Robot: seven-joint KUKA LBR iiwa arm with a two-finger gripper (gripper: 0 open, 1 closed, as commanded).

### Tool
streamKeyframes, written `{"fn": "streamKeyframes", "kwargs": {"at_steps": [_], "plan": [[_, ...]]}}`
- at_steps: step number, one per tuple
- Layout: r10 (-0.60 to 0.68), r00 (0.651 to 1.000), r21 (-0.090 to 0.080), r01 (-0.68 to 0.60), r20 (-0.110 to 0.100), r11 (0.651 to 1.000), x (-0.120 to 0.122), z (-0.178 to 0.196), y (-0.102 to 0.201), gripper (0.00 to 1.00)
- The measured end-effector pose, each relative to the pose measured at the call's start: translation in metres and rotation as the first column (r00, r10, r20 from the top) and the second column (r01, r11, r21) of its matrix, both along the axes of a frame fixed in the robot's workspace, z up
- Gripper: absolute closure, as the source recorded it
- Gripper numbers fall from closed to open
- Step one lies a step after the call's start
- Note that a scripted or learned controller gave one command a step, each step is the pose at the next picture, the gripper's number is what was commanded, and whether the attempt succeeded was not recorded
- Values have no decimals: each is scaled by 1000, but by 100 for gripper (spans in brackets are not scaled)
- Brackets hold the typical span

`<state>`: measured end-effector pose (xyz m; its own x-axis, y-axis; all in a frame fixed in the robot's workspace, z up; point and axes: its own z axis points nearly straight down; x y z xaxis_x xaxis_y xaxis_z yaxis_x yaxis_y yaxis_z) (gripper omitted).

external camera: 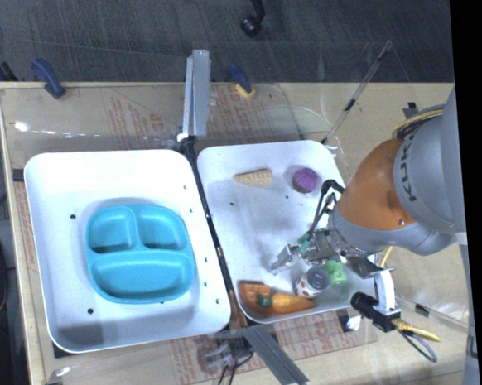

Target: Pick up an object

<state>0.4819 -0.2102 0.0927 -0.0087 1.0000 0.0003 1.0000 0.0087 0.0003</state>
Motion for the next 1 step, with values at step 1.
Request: {"fn": "streamKeyframes", "kwargs": {"at_steps": [1], "plan": [[7,1000,-2,-7,2,1000,2,10,1,100]]}}
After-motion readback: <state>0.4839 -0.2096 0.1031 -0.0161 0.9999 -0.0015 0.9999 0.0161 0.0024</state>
